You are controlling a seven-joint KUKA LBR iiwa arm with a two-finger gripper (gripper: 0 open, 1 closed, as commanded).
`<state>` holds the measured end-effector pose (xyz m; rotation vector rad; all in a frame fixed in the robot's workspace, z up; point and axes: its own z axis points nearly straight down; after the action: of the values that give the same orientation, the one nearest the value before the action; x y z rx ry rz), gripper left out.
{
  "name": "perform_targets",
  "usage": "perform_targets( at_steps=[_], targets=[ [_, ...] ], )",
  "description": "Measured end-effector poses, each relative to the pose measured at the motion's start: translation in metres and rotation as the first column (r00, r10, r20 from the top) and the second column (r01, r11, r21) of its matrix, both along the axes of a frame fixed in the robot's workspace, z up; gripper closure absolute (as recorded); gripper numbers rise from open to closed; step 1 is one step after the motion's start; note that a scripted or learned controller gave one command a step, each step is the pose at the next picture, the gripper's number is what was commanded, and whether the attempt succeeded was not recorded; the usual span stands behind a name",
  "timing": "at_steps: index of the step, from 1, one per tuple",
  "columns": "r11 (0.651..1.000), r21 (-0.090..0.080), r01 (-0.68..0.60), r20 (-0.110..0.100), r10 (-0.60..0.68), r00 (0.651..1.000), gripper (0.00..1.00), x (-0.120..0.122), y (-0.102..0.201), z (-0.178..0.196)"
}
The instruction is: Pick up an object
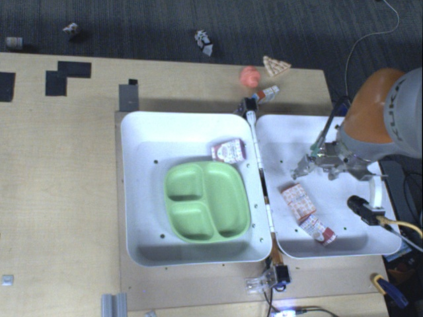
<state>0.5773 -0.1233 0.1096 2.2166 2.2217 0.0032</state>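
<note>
You have two shallow white bins side by side. The left bin (135,177) holds two things: one light green plastic divided tray (206,200) with three compartments, and one small maroon-and-white packet (229,151) touching that tray's far edge. The right bin (370,240), right of the green tray, holds one long red-and-white patterned wrapper (305,211) lying flat. The two-finger gripper (316,162) hangs over that bin, just beyond the wrapper's far end, its fingers spread and pinching nothing.
</note>
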Motion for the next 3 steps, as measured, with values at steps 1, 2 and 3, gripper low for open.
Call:
perform_targets(
  at_steps=[1,2,3],
  targets=[
    [1.0,-0.001,0.001,0.017,-0.001,1.0,0.0,-0.085,0.038,-0.02],
    [1.0,0.002,-0.002,0.024,0.002,1.0,1.0,-0.081,0.039,-0.007],
    [1.0,-0.001,0.001,0.002,-0.001,1.0,1.0,-0.012,-0.053,0.033]
  ],
)
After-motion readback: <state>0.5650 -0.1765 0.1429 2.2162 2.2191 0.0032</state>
